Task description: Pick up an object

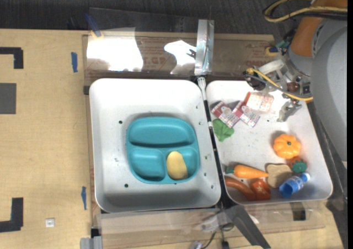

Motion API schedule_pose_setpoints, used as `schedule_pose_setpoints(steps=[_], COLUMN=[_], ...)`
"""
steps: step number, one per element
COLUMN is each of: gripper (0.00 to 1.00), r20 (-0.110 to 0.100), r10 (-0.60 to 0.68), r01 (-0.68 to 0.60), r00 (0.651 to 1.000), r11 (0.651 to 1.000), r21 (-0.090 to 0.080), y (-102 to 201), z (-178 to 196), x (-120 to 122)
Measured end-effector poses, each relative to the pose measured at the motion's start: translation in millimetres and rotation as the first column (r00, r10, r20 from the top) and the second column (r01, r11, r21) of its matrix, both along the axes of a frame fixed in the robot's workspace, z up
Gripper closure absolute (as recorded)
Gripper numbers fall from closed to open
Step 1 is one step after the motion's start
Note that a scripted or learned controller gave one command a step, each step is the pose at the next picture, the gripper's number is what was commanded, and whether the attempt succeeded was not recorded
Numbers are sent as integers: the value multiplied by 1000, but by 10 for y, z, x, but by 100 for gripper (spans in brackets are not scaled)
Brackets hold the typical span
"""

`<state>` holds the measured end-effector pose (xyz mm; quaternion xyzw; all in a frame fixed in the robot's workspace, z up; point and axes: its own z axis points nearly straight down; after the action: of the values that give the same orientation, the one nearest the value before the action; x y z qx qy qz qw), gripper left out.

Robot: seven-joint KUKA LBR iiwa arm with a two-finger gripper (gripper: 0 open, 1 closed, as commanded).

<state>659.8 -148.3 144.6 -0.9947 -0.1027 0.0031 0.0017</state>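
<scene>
A: Blue bottle (pixel 293 184) lying at the right bin's (pixel 322 148) near edge. Pumpkin (pixel 287 146)?

B: Sitting mid-bin, just nearer than the gripper (pixel 288 110), which is hovering empty, fingers apparently parted.

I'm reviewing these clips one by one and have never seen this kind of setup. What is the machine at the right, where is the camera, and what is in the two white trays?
The single camera sits above the bench and looks down at a slant. The grey machine at the right is a robot arm with an orange band above its wrist; its gripper hangs over the far right part of the right bin. Nothing can be seen held in it.

The left bin holds a teal divided tray with a yellowish egg-shaped object in its near right compartment.

The right bin holds loose items: red-and-white packets, a green piece, a small orange pumpkin, a toy carrot, a blue bottle and a few more pieces by the near edge.
</scene>
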Motion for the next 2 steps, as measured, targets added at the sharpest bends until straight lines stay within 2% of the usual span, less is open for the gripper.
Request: schedule_pose_setpoints(steps=[1,2], gripper=[100,0], r20=[5,3], r10=[3,3], r01=[-3,-3], r00=[1000,1000], r11=[1000,1000], r21=[0,0], y=[9,10], z=[131,123], x=[16,14])
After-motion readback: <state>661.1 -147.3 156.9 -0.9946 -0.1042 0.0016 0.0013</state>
